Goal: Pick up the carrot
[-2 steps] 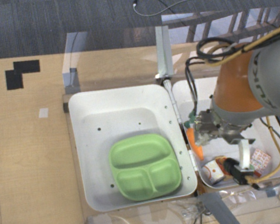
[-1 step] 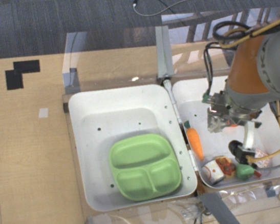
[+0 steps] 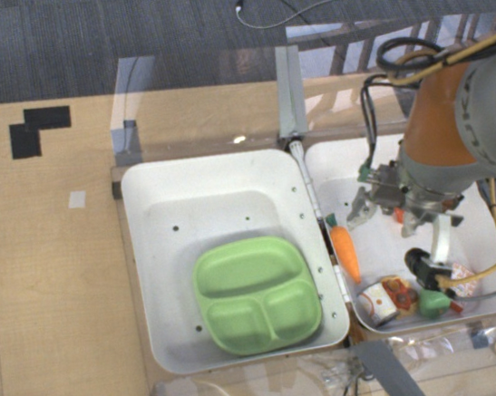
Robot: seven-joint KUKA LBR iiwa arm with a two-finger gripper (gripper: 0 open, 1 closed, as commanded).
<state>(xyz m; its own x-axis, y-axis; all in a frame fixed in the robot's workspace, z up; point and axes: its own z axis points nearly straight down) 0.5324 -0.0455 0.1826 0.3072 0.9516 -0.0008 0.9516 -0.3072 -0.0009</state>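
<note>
Early in the task, by the look of it. No grip yet on the carrot [image 3: 345, 254]: lying flat on the floor of the right bin [image 3: 341, 175], lengthwise along its left wall, just beside the rail between the two bins, thick end toward the far side, tip toward the near side. Touching nothing but the bin, as far as can be made out.

As for the claw [image 3: 385, 212]: hovering over the middle of the same bin, to the right of the carrot, near but apart from it. Cannot tell how far open, seen from above with the wrist in the way. Holding nothing that can be seen.

Crowded into the near end of that bin: a can [image 3: 379, 300], a green thing [image 3: 432, 301] and a red-and-white thing [image 3: 459, 277], all close to the carrot's tip but seemingly not on it. In the left bin [image 3: 168, 213], a green tray [image 3: 257, 292], with no part in the job.

Done so far, judging from this: arm over the correct bin, claw at roughly the carrot's level along the wall. Left to do: shift toward the left wall, line up across the carrot's width, go down, close, lift clear. Likely snag: little room between carrot and wall, so perhaps a nudge or a slip rather than a clean hold.
</note>
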